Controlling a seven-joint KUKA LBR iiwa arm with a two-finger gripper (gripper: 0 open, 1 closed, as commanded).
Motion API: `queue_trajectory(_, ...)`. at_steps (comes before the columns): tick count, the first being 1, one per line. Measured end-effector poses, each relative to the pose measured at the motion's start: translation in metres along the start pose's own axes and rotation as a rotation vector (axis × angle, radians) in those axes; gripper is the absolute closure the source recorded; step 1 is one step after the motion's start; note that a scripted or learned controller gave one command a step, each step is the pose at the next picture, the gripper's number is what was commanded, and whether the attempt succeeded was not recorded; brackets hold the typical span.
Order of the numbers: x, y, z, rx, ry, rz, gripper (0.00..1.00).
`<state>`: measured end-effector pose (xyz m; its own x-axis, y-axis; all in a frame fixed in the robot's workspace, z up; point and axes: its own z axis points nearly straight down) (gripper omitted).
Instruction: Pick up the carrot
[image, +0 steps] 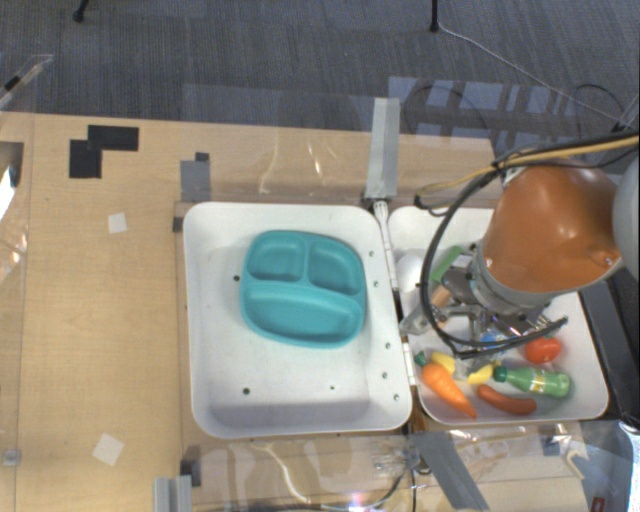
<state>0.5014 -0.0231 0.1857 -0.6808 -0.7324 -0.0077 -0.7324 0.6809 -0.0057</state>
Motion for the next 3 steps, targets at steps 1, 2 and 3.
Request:
queue_trajectory(1,0.0000,0.0000,0.0000,0.000,0.000,0.000,0.00)
queue_trajectory(2,0.0000,0.0000,0.0000,0.000,0.000,0.000,0.00)
queue_trajectory(3,0.0000,0.0000,0.0000,0.000,0.000,0.000,0.00)
